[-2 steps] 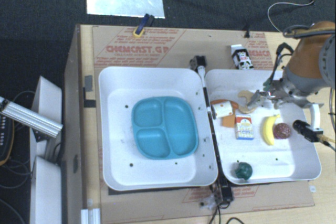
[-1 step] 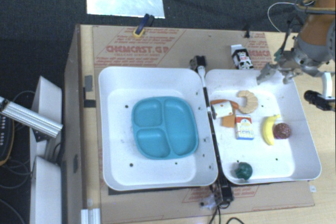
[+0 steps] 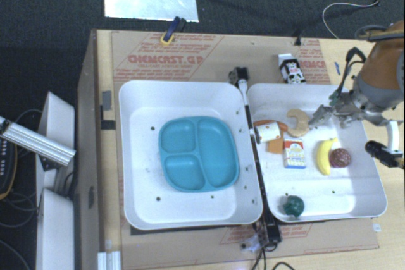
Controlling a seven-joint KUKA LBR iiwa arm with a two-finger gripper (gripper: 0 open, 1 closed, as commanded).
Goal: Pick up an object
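Observation:
The right bin (image 3: 354,199) holds several small objects. A tan curved piece (image 3: 297,121) lies near its back. To the left of it are a toast slice (image 3: 268,131) and an orange piece (image 3: 276,147). A small carton (image 3: 294,153), a yellow banana (image 3: 324,156) and a dark red round object (image 3: 340,157) sit mid-bin, and a green ball (image 3: 293,205) lies at the front edge. My gripper (image 3: 332,117) hangs over the bin's back right, just right of the tan piece and above the banana. Its fingers are spread open with nothing between them.
The left bin (image 3: 142,104) holds a blue divided plate (image 3: 197,153). A black clip (image 3: 239,76) sits where the two bins meet at the back. A small black-and-white item (image 3: 290,69) and a yellow-and-blue tool (image 3: 171,31) lie on the bench behind the bins.

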